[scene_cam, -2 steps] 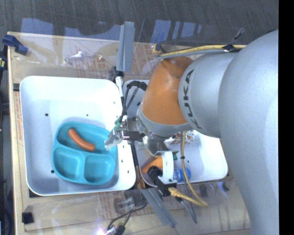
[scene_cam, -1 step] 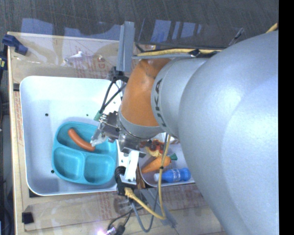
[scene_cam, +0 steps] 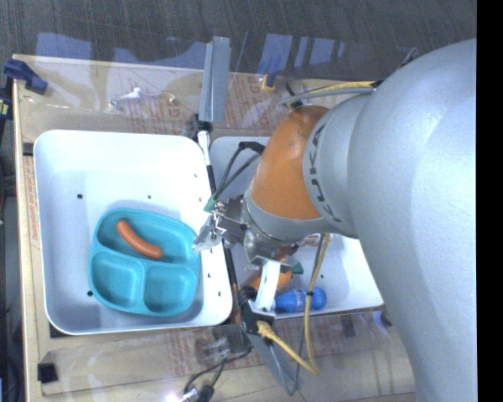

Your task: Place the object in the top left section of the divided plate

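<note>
A blue divided plate [scene_cam: 109, 287] sits in the left white bin [scene_cam: 59, 182], toward its front right. An orange sausage [scene_cam: 139, 239] lies slantwise in the plate's long upper section, toward its left end. The two smaller lower sections hold nothing. My gripper [scene_cam: 210, 231] hangs just right of the plate, over the wall between the two bins, with the orange-banded wrist [scene_cam: 289, 178] behind it. Nothing shows in the gripper.
The right bin [scene_cam: 352, 283] is largely covered by the arm. At its front lie a blue object [scene_cam: 306, 300] and a small orange object [scene_cam: 261, 276]. A grey upright bar [scene_cam: 214, 78] stands at the back between the bins.
</note>
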{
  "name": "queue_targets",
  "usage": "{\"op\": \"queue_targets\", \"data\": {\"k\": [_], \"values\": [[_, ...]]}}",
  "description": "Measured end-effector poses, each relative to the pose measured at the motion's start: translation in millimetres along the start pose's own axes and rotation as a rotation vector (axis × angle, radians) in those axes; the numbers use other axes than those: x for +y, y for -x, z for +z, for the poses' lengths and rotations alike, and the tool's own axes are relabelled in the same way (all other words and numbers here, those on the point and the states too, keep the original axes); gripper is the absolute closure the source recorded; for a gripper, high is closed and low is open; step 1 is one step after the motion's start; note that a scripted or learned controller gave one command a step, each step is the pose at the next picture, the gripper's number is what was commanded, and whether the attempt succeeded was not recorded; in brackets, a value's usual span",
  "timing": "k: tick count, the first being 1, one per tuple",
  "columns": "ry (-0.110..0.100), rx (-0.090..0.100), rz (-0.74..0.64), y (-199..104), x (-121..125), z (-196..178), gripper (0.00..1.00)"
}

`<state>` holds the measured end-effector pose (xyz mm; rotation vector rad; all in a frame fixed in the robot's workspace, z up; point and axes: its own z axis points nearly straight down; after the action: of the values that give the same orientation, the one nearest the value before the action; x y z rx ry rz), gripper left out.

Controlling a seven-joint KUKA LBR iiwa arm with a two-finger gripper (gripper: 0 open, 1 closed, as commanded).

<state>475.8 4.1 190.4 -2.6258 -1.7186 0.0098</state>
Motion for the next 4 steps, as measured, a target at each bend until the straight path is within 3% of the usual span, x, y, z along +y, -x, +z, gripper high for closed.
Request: {"op": "queue_targets", "data": {"k": [1, 2, 4], "values": [[0.001, 0.001, 0.082, -37, -16, -13, 0.0], [-0.002, 0.002, 0.731, 3, 1, 0, 0.0], [-0.003, 0.002, 0.732, 3, 1, 1, 0.0]]}}
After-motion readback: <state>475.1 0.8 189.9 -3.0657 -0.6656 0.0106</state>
